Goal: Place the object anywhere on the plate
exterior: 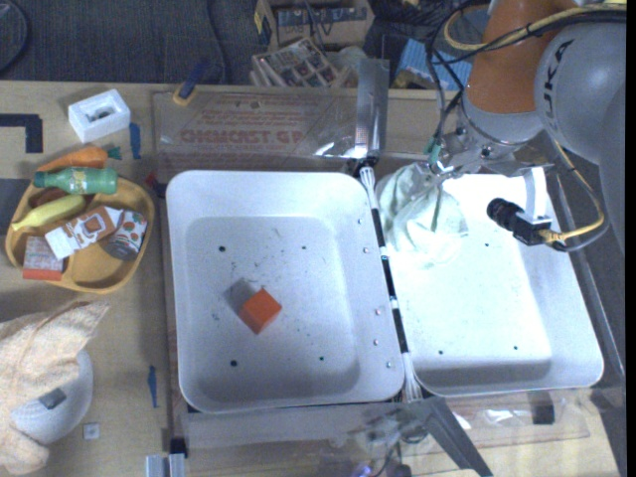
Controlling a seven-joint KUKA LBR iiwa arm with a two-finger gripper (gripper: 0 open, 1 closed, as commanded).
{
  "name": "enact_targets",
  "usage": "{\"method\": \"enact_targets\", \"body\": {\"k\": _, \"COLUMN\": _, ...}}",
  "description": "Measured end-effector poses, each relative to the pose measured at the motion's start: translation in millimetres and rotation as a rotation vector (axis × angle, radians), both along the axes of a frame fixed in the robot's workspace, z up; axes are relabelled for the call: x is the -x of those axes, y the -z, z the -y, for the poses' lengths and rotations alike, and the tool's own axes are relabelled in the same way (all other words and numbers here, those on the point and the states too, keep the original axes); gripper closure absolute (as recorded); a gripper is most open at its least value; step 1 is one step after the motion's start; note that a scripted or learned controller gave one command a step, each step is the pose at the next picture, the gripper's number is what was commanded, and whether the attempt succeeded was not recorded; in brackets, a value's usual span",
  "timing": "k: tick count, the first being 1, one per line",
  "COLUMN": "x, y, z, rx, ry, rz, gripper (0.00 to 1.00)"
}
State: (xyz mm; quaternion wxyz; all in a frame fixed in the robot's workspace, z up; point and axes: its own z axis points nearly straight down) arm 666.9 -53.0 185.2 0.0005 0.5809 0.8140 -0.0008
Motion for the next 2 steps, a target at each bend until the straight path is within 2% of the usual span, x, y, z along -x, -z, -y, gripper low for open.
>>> {"method": "enact_targets", "body": {"k": 1, "x": -1.0, "y": -40.4, "z": 0.8, "rx": -0.001, "ry": 0.000, "rz": 0.005, "gripper": 1.00}}
{"method": "enact_targets", "body": {"k": 2, "x": 27.3, "y": -33.7, "z": -45.3, "rx": -0.002, "ry": -0.398, "rz": 0.000, "gripper": 1.00}}
